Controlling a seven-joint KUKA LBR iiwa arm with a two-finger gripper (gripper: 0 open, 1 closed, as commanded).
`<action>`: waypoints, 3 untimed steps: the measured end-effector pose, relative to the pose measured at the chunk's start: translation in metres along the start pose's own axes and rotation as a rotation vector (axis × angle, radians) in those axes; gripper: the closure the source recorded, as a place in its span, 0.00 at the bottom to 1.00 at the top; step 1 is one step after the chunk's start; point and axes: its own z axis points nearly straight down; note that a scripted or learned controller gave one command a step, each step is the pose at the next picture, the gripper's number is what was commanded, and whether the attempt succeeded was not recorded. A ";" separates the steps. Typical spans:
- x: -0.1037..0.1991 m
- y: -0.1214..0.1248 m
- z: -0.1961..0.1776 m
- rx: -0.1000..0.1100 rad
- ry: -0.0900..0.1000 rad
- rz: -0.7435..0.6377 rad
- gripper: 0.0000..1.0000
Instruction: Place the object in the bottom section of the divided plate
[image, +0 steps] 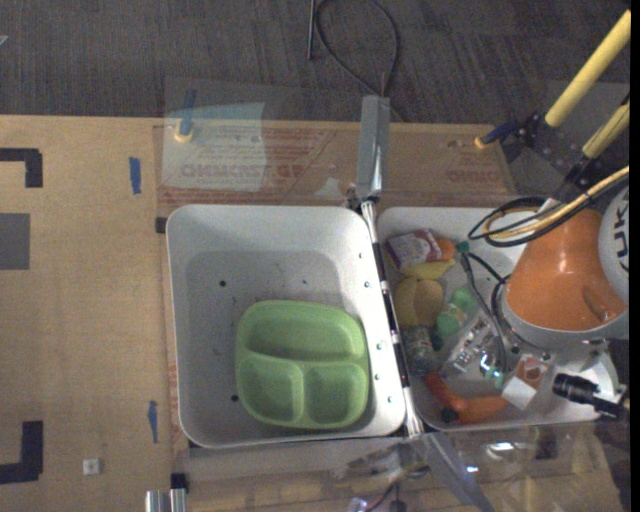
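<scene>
The pincer (482, 357), its spread unclear, hangs among right-bin toys, well right of the green divided plate (302, 364).

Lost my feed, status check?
End effector low in right bin, grip unclear. Green divided plate in left bin. Toy carrot, banana nearby.

The grey arm (575, 290), orange-banded above the wrist, reaches in from the right, pointing steeply downward; its gripper (482, 352) is seemingly low.
</scene>
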 end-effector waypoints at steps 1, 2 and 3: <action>0.001 0.002 0.000 0.001 0.000 -0.208 1.00; -0.001 -0.002 0.000 -0.002 0.002 -0.427 1.00; -0.002 -0.001 0.000 -0.004 -0.004 -0.793 1.00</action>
